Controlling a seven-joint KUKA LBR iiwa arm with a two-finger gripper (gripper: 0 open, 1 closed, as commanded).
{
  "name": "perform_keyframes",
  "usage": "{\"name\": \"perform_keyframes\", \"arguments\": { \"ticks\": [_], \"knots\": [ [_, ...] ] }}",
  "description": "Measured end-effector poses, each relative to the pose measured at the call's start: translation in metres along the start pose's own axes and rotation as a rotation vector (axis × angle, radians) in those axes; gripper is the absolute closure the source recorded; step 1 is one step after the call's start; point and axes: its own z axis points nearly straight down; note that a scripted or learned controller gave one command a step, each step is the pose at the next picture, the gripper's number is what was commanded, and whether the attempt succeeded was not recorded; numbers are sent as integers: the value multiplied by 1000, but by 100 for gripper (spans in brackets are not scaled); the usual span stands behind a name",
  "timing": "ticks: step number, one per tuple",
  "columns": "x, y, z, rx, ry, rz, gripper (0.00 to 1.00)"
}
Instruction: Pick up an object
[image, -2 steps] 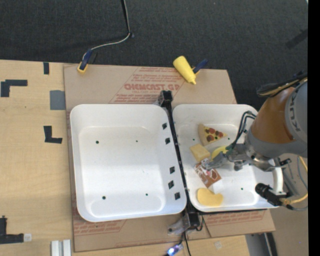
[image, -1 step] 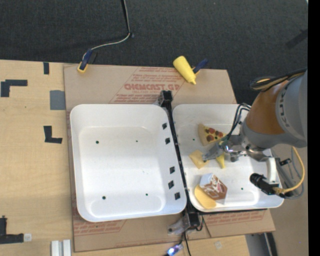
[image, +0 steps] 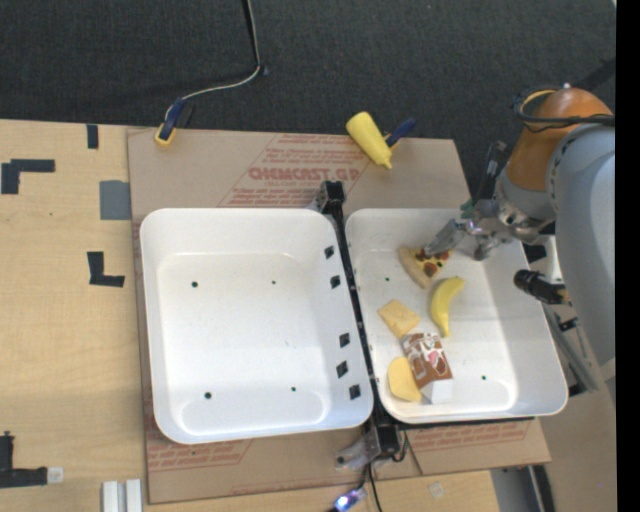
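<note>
Arm over the right bin, gripper down at the far end of the pile.

Camera view: the grey arm (image: 590, 200) reaches in from the right, and its gripper (image: 440, 247) sits low in the right bin (image: 520, 395), just above a pizza-slice toy (image: 420, 265); whether its jaws are apart or closed cannot be told, and nothing is seen held. A banana (image: 444, 303) lies just beside the slice. Nearer the front lie a pale yellow wedge (image: 399, 318), a brown-and-white packet (image: 428, 362) and a yellow round piece (image: 403, 381), the last two touching. The left bin (image: 160, 330) adjoins. A yellow bottle (image: 370, 139) lies on the cardboard sheet (image: 280, 170) behind the bins.
</note>
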Motion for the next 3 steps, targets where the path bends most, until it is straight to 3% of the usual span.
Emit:
{"name": "perform_keyframes", "arguments": {
  "ticks": [1,2,3],
  "knots": [
    [1,-34,-2,-1,0,4,0],
    [32,-2,-1,4,1,-1,0],
    [37,-57,-2,2,1,5,0]
  ]
}}
